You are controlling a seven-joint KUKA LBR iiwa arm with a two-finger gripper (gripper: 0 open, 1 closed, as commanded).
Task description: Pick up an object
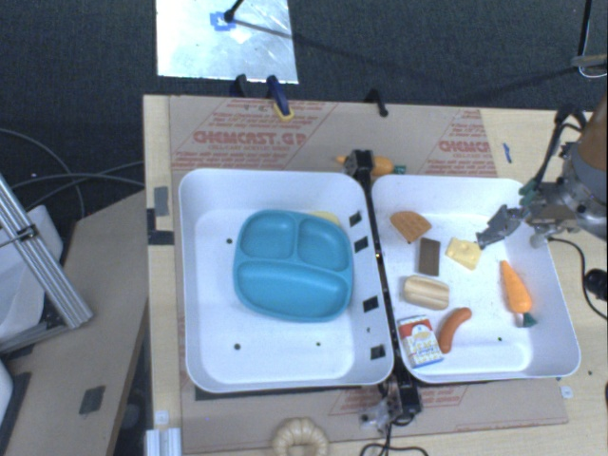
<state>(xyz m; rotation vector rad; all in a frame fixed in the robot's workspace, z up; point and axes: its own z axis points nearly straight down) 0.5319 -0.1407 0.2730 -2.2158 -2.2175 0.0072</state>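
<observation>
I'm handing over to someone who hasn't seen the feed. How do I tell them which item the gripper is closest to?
Of the two white bins, take the right bin, the one without the blue tray. Near its upper right, just left of the gripper, lies the cheese wedge. It is the only pale yellow piece there; the carrot below it is orange and long.

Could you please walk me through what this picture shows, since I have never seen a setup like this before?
This is one camera fixed above a bench, looking down at a slant. A grey robot arm reaches in from the right; its gripper hangs over the right bin, beside a yellow cheese wedge. Nothing can be seen held.

The right bin holds toy food: a bread slice, a brown block, a bread roll, a sausage, a carrot and a small carton. The left bin holds a blue divided plate.
</observation>
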